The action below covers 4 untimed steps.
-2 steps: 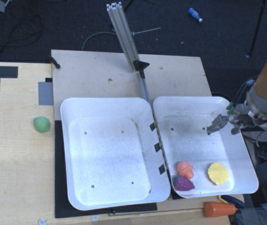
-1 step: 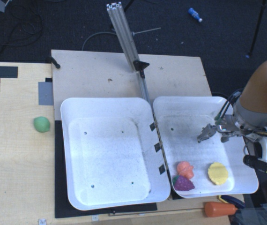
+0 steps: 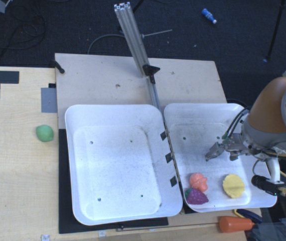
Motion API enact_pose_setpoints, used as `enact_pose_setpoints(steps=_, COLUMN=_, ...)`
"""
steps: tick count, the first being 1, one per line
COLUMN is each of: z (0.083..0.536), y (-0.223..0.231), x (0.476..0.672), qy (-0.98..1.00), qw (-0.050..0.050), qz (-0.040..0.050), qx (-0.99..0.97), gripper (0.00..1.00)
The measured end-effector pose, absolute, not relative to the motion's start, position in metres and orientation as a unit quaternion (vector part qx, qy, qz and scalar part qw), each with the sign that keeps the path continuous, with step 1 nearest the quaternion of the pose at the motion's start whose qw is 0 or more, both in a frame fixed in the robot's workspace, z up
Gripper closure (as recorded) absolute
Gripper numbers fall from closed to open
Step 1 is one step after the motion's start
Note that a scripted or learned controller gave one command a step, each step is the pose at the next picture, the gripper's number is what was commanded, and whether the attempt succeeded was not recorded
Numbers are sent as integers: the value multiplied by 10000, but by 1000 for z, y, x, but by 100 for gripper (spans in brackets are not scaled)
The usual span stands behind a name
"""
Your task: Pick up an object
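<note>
A robotics lab: white bins (image 3: 118, 117) on a bench, loose cables (image 3: 12, 14) across dark carpet.

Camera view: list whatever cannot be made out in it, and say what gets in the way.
- Pincer: small and dark against the right bin, so its state cannot be read.
- Arm: cut off by the right edge.
- Orange thing below the right bin: partly cut off by the bottom edge, kind unclear.
- Purple toy and pink toy: too small to identify; contact unclear.
- Blue thing on the floor: too small.
</note>
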<state>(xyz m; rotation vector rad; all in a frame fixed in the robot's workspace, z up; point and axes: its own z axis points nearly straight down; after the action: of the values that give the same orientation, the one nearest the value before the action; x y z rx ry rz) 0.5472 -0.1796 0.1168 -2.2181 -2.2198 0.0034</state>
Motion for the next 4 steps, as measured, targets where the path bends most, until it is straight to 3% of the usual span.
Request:
enact_pose_setpoints(steps=1, z=129, y=-181, x=548, qy=-7064, qw=2, qz=2, qx=-7078, gripper=100)
enact_pose_setpoints(steps=3, z=214, y=-174, x=545, qy=-7069, qw=-14, qz=-8, qx=-7073, gripper=100)
enact_pose_setpoints(steps=4, z=227, y=-119, x=541, qy=-7083, qw=-1, qz=-2, qx=-7059, gripper=100)
